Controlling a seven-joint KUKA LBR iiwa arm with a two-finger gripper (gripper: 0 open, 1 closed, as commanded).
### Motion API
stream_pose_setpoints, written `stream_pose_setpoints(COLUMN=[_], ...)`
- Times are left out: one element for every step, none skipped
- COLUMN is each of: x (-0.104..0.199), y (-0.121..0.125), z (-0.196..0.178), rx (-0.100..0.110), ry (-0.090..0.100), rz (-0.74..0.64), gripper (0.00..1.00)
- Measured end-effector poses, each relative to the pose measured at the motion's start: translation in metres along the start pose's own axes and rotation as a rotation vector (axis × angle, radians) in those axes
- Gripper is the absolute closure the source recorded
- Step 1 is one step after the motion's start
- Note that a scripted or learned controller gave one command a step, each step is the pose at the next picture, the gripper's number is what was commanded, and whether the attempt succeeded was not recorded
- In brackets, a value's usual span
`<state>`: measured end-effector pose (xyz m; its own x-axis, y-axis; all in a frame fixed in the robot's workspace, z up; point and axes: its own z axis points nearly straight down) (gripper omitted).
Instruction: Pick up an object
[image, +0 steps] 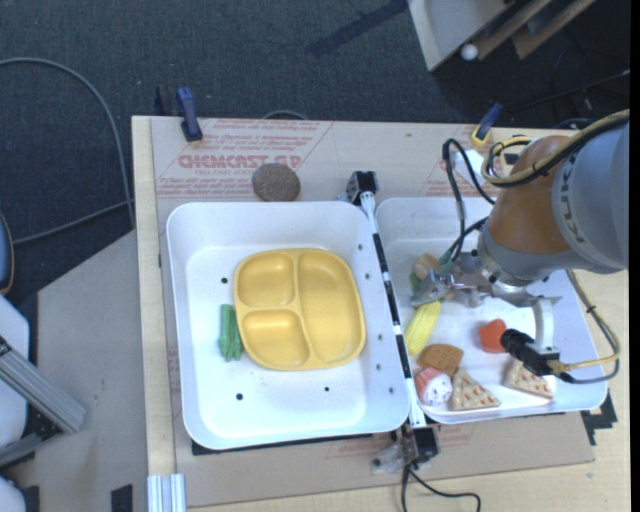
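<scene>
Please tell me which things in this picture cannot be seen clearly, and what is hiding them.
- Gripper, camera view: small and cluttered, so its state cannot be told.
- Greenish item beside it: partly covered by the gripper, identity unclear.
- Right bin: its far right part is covered by the arm.

Brown surface (300, 145) (red print along far edge) bearing two white bins (190, 330) side by side, brown disc (275, 183) behind left bin.

Board (240, 150) print, red: "CHEMCAST GP", large
Smaller red lines above and below it: too blurred to read
</scene>
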<state>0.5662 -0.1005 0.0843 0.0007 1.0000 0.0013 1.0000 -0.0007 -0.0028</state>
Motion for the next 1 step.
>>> stream_pose_setpoints(x=[0.0013], y=[-0.0206], z=[-0.0001], rx=[0.0], ry=[0.0], rz=[0.0], gripper=[0.0])
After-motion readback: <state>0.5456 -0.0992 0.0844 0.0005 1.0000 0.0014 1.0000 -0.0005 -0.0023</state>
